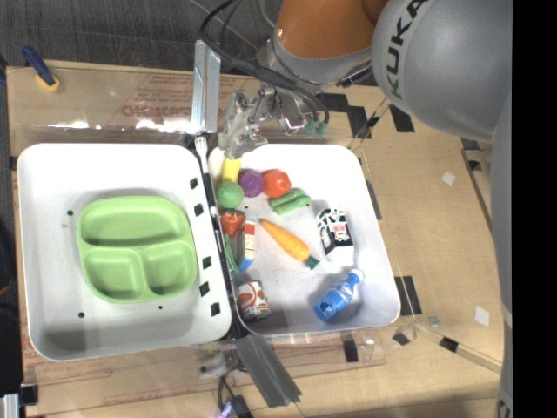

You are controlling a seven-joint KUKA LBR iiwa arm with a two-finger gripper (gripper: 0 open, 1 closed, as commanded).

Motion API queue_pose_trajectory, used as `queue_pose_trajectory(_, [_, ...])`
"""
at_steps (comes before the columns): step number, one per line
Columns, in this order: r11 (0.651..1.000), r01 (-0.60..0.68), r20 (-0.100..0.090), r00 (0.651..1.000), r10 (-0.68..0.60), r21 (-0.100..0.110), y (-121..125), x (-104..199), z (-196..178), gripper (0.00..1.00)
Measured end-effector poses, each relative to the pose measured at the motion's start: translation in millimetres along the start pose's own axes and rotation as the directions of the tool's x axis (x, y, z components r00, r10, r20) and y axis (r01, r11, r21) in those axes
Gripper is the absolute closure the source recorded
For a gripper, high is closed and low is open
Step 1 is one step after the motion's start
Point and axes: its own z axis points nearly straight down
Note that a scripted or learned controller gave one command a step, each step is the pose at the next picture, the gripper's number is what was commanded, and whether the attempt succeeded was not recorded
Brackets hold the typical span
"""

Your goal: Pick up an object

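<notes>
A: Where do we stand on the pick?

B: By our reading, nothing is lifted yet. The gripper (248, 124) sits at the upper middle of the frame, over the top rim of the right bin (370, 225), and we see nothing between its fingers. How far apart they are, we cannot tell; the metal there is a tangle at this size.

A: And the candidates?

B: All lying in the right bin. Just below the gripper, along the bin's upper left edge, are a yellow piece (230, 168), a purple ball (251, 182), a red tomato (277, 183) and a green ball (230, 195). Toward the middle lies the carrot (285, 240), with the cow-print carton (335, 232) to its right. The blue bottle (337, 297) and a small can (251, 299) are near the lower edge.

A: The left bin?

B: It holds a green divided tray (137, 249), apart from the toys.

A: So what is left?

B: Nearly all of it, we judge: descend, close on one item, lift. The yellow piece looks nearest.
</notes>
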Motion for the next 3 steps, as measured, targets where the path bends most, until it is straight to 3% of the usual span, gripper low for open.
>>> queue_pose_trajectory(3, [1.000,0.007,0.012,1.000,-0.008,0.004,0.8,-3.7,-33.6,1.00])
